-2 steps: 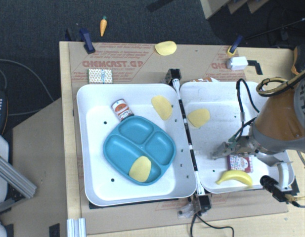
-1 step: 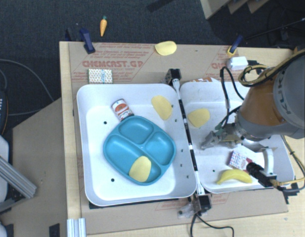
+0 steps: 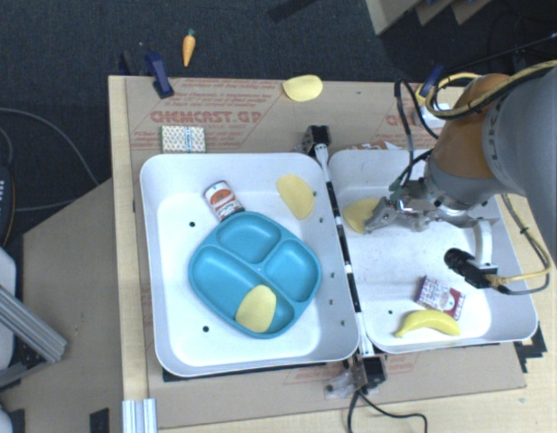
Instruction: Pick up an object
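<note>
My gripper (image 3: 393, 213) is low in the right bin (image 3: 495, 327), near its left wall. It sits right against a flat yellow chip-like piece (image 3: 357, 213), whose right edge is hidden under the gripper. The grey arm with its orange band (image 3: 468, 142) reaches in from the upper right. A yellow banana (image 3: 427, 325) lies near the bin's front edge. Just above the banana is a small red and white packet (image 3: 439, 298).
The left bin (image 3: 170, 332) holds a blue divided plate (image 3: 253, 273) with a yellow piece (image 3: 256, 309) in it, a small can (image 3: 223, 200) and another yellow chip (image 3: 296, 196). On the bench behind lie a yellow piece (image 3: 302, 87) and a patterned packet (image 3: 183, 138).
</note>
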Robot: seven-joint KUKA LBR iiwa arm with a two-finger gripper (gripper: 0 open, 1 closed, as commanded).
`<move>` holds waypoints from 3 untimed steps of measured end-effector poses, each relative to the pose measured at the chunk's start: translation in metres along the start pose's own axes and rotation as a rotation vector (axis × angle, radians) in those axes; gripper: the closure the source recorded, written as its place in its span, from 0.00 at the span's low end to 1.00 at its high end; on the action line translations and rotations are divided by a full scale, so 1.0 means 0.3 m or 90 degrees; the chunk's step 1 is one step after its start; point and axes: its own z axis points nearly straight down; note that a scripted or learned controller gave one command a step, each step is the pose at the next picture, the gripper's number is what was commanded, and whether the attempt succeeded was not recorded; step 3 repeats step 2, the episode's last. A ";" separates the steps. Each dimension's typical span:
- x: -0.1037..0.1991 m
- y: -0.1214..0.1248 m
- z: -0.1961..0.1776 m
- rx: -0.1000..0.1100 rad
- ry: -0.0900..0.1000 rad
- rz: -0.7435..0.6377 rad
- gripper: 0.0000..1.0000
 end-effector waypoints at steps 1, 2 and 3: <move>0.024 0.181 -0.001 -0.001 0.000 0.000 0.00; 0.053 0.104 0.000 0.001 0.001 0.000 0.00; 0.053 0.104 0.000 0.001 0.001 0.000 0.00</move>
